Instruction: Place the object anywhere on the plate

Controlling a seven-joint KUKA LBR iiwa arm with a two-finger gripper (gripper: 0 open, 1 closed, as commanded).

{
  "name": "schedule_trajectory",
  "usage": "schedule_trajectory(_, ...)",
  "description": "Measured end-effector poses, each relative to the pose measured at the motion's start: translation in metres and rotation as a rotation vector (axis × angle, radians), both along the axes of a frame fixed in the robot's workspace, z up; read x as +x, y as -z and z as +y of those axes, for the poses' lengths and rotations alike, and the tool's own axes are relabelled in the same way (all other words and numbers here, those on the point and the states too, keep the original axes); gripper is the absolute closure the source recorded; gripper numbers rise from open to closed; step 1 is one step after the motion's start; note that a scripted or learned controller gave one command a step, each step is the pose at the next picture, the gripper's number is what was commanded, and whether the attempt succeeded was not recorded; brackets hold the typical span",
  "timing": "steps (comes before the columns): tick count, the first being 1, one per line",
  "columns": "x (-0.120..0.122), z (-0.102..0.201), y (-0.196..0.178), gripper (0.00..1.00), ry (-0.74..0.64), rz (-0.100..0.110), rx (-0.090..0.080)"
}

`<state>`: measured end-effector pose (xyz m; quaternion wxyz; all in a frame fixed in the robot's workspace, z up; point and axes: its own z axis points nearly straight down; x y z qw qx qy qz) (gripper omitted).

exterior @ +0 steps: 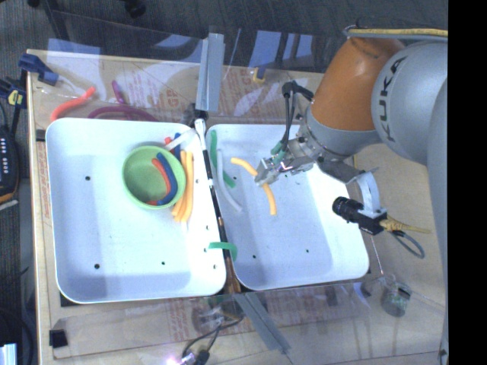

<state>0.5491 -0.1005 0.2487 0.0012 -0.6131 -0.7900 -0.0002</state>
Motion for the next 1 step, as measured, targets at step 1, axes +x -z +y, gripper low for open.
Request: schedule_trajectory(1, 0.0000, 0.0000, -0.0001, 0.00, 0.000, 0.000, 0.000)
